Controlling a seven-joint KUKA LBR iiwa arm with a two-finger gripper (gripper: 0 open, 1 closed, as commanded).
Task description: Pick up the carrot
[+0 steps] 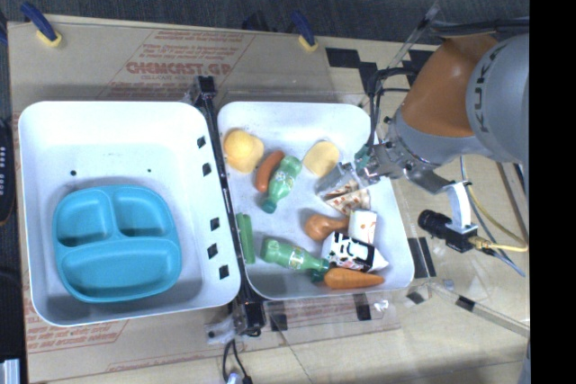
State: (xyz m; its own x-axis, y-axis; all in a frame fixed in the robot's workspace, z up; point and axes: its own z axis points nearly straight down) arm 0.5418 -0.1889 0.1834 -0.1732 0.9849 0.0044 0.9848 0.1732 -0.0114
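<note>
The carrot [354,278] is orange and lies flat along the front edge of the right bin [297,114], just below a black-and-white carton [353,251]. My gripper [354,173] hangs over the bin's right side, well behind the carrot, above a brown-and-white patterned piece [347,191]. The grey arm with its orange band [441,94] reaches in from the right. Nothing of the carrot is touched by the gripper.
The right bin also holds two yellow round items [242,148] [320,157], an orange-red piece [267,168], two green bottles [281,183] [292,256], a green stick [245,236] and an orange lump [322,226]. A blue divided plate [115,240] lies in the left bin [108,126].
</note>
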